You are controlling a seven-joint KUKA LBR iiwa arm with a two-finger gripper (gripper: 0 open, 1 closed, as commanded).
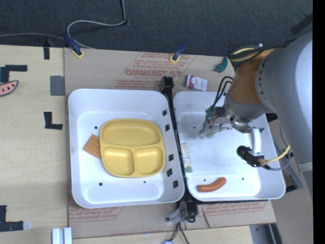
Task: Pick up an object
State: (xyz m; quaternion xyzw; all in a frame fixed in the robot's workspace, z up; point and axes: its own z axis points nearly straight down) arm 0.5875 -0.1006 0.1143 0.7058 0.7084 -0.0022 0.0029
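A yellow compartment plate (133, 147) lies in the left bin (81, 151), with a brown cracker-like piece (92, 146) tucked under its left edge. A toy hot dog (211, 185) lies near the front of the right bin (264, 189). A small patterned strip (186, 156) rests along the right bin's left wall. My gripper (208, 128) reaches down into the upper middle of the right bin, well behind the hot dog. Nothing shows between its fingers.
The arm's grey body and orange band (249, 83) cover the right bin's far right side. A black cable plug (249, 155) hangs over the bin. A small packet (195, 82) and a green clip (222, 64) lie on the cardboard behind the bins.
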